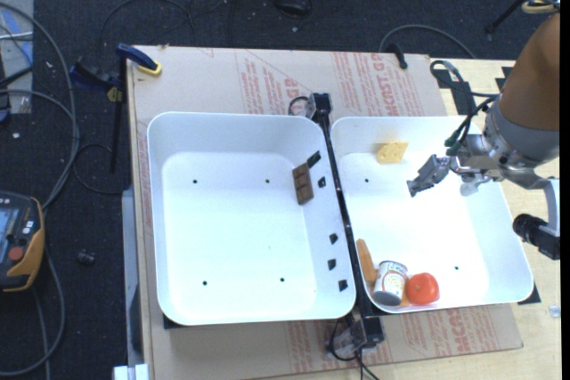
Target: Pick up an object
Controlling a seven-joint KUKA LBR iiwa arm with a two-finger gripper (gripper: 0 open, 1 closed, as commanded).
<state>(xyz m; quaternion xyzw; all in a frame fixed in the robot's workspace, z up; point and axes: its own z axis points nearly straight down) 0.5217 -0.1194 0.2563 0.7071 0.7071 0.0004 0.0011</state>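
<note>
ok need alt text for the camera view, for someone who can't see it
A grey robot arm reaches from the right, its pincer hovering over the right-hand white bin, near a pale yellow spongy block. A small tin can, an orange-red ball and an orange stick sit at that bin's near-left corner. A brown rectangular bar lies in the left-hand white bin.

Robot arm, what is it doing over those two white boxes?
The robot arm's gripper hangs over the right bin, reaching in from the right. It is trying to pick something up, but there's nothing between its fingers. A yellow sponge-like piece lies at the back of that bin, and a small can, a red tomato and a carrot sit in the front corner. A brown block lies in the left bin.
</note>
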